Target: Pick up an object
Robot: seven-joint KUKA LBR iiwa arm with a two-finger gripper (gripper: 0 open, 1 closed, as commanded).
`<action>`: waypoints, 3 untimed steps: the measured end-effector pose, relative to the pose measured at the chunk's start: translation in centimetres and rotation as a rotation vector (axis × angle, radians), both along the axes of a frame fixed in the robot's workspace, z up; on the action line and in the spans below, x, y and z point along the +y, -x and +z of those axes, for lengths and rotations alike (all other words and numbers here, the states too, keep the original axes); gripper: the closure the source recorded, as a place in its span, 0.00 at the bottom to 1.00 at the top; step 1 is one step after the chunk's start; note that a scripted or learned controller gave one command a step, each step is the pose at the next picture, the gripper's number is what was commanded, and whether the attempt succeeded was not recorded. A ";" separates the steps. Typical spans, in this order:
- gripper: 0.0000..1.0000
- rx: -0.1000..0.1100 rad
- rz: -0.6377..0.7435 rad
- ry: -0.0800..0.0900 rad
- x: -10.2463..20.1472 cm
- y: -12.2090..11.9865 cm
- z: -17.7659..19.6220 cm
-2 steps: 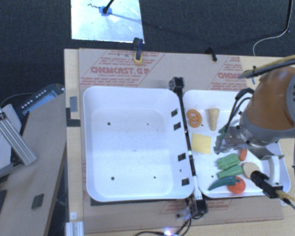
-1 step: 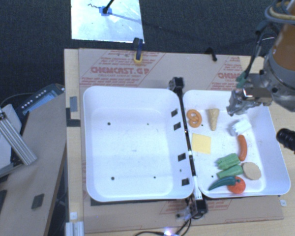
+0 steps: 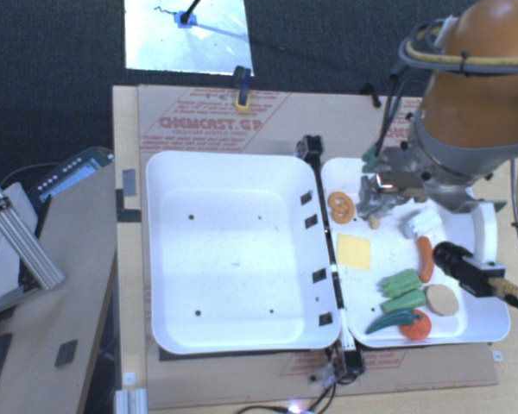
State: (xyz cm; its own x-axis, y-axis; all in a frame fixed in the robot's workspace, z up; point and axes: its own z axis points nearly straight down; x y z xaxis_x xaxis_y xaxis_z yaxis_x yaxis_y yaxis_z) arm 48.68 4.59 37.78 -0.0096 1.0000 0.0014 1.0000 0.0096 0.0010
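The gripper (image 3: 373, 207) hangs low over the upper part of the right bin (image 3: 488, 330), in the right half of the frame, and I cannot tell if it is open or closed, because the metal parts blur together there. The nearest thing is the orange ring (image 3: 340, 205), which lies flat just to the left of the gripper, near the divider between the bins. The ring is round, so it has no long axis to align with. Below it lies the yellow square (image 3: 355, 252), flat on the floor of the bin, and I judge it hard to grip. Lower right are the green pieces (image 3: 401, 287), the red sausage (image 3: 425, 258), the tomato (image 3: 417, 324) and the beige disc (image 3: 442, 299), all close together. The left bin (image 3: 233, 248) has a smooth white floor. Around the ring there is some free room, but the bin wall is near
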 end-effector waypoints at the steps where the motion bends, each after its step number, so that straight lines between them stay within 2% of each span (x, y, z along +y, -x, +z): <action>1: 1.00 0.001 -0.011 0.003 -3.0 -3.8 -3.4; 2: 1.00 0.006 -0.011 0.004 -5.4 -9.3 -13.0; 3: 1.00 -0.002 -0.016 0.006 -15.0 -11.4 -13.3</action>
State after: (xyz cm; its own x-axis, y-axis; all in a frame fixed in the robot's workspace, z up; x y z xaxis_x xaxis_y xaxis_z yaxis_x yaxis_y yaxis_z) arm 60.08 -10.38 24.50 0.0068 1.0000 -0.0044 1.0000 -0.0068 0.0029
